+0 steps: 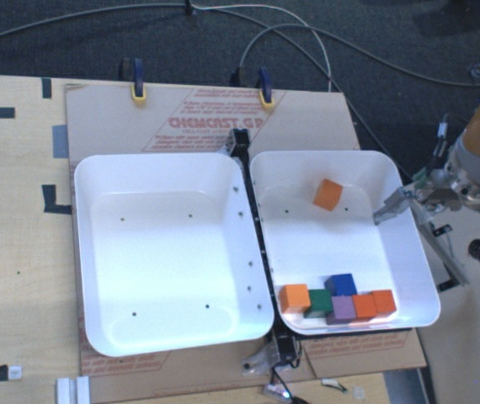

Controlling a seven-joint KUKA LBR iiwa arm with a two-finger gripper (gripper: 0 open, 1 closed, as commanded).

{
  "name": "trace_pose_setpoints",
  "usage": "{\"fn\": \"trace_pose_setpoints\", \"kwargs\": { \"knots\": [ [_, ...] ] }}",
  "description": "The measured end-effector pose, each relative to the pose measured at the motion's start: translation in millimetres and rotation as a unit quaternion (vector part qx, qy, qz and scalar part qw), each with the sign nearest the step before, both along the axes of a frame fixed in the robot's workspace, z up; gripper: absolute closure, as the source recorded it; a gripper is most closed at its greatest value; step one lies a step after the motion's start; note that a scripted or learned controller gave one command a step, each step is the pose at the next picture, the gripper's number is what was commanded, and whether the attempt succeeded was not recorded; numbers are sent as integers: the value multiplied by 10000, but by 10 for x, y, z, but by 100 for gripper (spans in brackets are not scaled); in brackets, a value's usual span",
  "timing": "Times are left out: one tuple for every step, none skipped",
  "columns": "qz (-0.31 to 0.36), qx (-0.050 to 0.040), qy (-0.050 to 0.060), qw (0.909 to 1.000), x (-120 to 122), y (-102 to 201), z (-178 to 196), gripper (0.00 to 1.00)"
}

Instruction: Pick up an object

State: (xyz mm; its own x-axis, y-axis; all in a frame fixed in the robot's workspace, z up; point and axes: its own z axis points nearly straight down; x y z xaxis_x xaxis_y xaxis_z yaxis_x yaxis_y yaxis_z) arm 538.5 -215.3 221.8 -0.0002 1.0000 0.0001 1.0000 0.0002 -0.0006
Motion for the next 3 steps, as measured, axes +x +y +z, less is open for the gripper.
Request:
{"fn": "trace_pose_setpoints", "kwargs": {
  "knots": [
    [21, 9, 24, 10000, 818, 249, -1134, 0],
    [24, 2, -4, 10000, 1319, 760, -1339, 0],
    [15, 4, -2, 10000, 1160, 1203, -1329, 0]
  ]
}}
